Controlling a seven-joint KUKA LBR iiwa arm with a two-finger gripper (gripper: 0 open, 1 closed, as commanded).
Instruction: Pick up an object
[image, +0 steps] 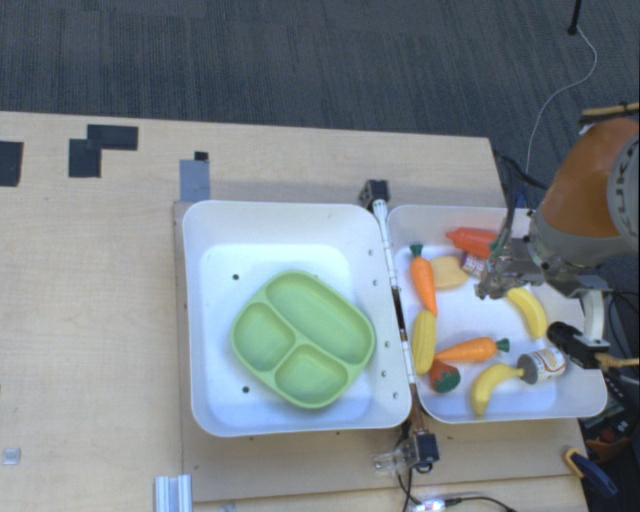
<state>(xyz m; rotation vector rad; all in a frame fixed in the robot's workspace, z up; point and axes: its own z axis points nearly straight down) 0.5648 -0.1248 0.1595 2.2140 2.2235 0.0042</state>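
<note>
The right bin (575, 405) holds several toy foods. Along its left side lie an orange carrot (424, 281) and a yellow corn cob (424, 341). A second carrot (468, 350), a red and green piece (444, 377) and a banana (489, 385) lie toward the front. Another banana (529, 311) lies at the right, and a small brown and white piece (541, 364) sits below it. A red piece (471, 240) and a pale yellow piece (450, 273) are at the back. My gripper (492, 283) hangs low over the bin's back middle, between the pale yellow piece and the right banana.
The left bin (200, 300) bears a green divided plate (303, 339). A ridge with black clamps (376, 192) separates the two bins. The arm's orange band (590, 185) rises at the right. Bare wooden bench (90, 330) spreads to the left.
</note>
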